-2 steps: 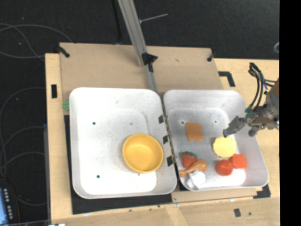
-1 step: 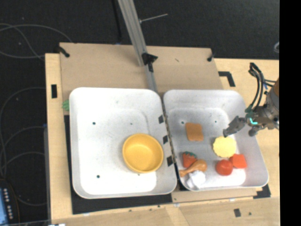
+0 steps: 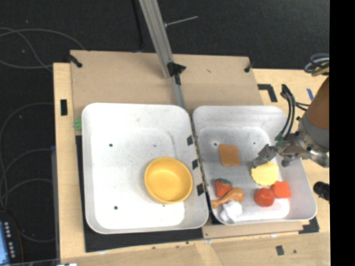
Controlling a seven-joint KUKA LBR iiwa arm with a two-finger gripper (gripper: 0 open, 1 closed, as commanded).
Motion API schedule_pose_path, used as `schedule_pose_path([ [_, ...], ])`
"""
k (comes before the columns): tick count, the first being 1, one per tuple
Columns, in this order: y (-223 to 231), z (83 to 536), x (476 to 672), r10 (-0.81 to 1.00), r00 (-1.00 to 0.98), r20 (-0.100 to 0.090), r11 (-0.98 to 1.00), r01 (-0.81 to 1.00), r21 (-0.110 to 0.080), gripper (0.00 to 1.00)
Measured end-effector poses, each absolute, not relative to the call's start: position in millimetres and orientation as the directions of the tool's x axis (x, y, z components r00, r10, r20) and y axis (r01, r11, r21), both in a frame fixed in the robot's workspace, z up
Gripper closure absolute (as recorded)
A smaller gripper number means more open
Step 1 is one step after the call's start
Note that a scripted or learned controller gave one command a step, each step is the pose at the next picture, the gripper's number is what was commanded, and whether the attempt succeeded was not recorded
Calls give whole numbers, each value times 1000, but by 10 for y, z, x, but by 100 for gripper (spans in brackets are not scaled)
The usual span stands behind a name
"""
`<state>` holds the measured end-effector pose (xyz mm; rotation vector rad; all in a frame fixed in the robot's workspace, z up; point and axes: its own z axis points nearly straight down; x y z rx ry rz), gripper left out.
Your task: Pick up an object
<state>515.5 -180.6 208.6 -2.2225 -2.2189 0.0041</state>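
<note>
arm: grey kuka arm with orange band, reaching in from the right over the right bin (image 3: 288,212).
gripper: gripper (image 3: 265,158) low over the right bin's middle, dark fingers pointing left and down; how far apart they stand cannot be told from this slant, and nothing is seen between them.
nearest object: yellow round piece (image 3: 265,174), lying flat just beside and below the fingertips; touching or apart cannot be told.
other right-bin contents: tan square block (image 3: 229,155) to the gripper's left; red round piece (image 3: 264,197) and orange block (image 3: 282,189) near the front right; a strawberry-like toy (image 3: 223,187), a tan drumstick-like toy (image 3: 230,196) and a white crumpled item (image 3: 232,210) at the front left.
left bin: left bin (image 3: 111,137) holds a yellow bowl (image 3: 168,179), well apart from the gripper.
step in hand: judged as the approach or descent onto a target, most likely the yellow round piece; no lift yet.
next move calls for: centring the fingers over the flat piece, going down to the bin floor, closing, then lifting straight up.
</note>
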Motion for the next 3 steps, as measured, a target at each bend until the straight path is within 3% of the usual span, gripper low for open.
schedule_pose_path([
  [2,-1827,1010,5119,1000,3,-1,-3,1000,1,0],
  [3,-1836,1117,5129,1000,8,-1,-8,1000,6,100],
])
